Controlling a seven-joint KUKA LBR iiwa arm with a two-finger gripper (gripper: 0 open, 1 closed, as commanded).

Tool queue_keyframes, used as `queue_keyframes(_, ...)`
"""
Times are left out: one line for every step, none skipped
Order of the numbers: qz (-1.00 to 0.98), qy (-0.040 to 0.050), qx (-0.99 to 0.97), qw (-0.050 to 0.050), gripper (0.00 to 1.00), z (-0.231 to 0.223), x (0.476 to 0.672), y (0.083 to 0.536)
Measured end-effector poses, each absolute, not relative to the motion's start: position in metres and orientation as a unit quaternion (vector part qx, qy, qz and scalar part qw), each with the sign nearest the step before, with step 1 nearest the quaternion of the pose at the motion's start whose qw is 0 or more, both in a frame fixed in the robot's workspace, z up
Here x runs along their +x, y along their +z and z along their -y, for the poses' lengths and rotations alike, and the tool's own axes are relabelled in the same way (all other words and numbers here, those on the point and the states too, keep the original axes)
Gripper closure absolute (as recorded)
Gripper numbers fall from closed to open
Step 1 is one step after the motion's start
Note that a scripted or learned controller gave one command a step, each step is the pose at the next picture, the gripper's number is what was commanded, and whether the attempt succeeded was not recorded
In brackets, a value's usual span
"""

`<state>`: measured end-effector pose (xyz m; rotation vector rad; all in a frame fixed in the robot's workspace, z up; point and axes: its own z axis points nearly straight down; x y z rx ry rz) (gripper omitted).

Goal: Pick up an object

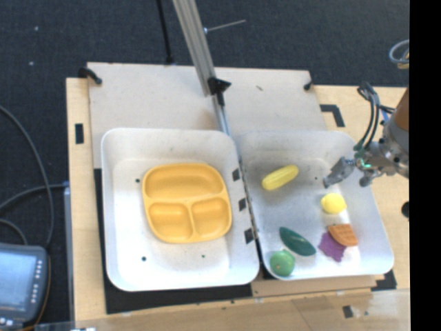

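no words, numbers or signs can be read here. the small screen [21, 281] at the bottom left corner is too blurry to show any letters.

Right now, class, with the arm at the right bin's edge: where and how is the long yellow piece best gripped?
Grip the long yellow piece across its narrow middle, coming straight down from above. It lies flat on the right bin floor, tilted with its right end higher in the view, so the fingers should probably close across the short width. It has open floor all round; the gripper sits to its right.
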<state>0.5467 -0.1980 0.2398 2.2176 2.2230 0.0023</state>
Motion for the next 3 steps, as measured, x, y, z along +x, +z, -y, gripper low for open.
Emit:
queue_keyframes(-0.707, -0.0018, 0.707, -0.002, 0.00, 0.195, 0.543, 0.177)
queue_keyframes(-0.706, -0.0006, 0.708, 0.004, 0.00, 0.205, 0.548, 0.135)
queue_keyframes(-0.706, -0.0012, 0.708, 0.000, 0.00, 0.207, 0.548, 0.099)
